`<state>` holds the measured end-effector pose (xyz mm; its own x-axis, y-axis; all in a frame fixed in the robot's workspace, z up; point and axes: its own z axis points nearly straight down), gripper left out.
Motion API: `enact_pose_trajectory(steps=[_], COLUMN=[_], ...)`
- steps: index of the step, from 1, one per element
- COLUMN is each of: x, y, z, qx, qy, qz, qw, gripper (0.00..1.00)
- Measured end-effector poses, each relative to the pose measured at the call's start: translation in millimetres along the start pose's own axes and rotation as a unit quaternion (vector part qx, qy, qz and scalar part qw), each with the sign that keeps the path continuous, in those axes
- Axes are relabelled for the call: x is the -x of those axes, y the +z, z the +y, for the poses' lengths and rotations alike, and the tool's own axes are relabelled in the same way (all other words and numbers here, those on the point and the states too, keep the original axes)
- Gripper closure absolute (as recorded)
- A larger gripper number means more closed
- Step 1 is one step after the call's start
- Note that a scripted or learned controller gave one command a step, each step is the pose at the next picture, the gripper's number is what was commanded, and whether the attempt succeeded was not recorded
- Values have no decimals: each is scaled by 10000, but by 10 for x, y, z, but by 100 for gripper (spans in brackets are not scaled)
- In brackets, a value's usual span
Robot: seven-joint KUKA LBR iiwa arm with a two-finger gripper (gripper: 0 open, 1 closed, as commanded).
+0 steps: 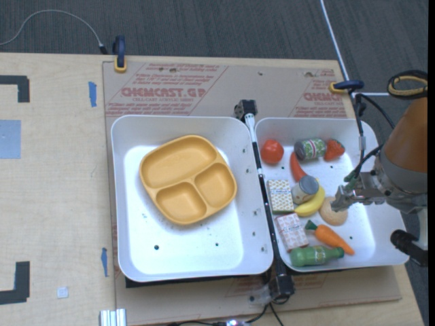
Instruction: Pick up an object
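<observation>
Camera view: the end effector (338, 201) hung over the right bin (370, 246), directly above a round biscuit (333, 214) at its 6 o'clock. A banana (311, 204) lay at its 9 o'clock. Finger state: cannot tell.
</observation>
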<state>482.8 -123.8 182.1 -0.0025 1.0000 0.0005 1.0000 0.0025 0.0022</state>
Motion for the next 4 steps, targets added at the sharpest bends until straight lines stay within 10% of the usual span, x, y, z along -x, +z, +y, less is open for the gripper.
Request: enact_pose_trajectory(steps=[1, 2, 3, 4], x=[-1185, -1175, -299, -313], y=[-288, -288, 548, 910], z=[-19, -20, -43, -8], qx=[5, 5, -22, 12], qy=[0, 7, 24, 12], qz=[2, -4, -5, 26], qw=[10000, 10000, 10000, 10000], gripper=[100, 0, 0, 0])
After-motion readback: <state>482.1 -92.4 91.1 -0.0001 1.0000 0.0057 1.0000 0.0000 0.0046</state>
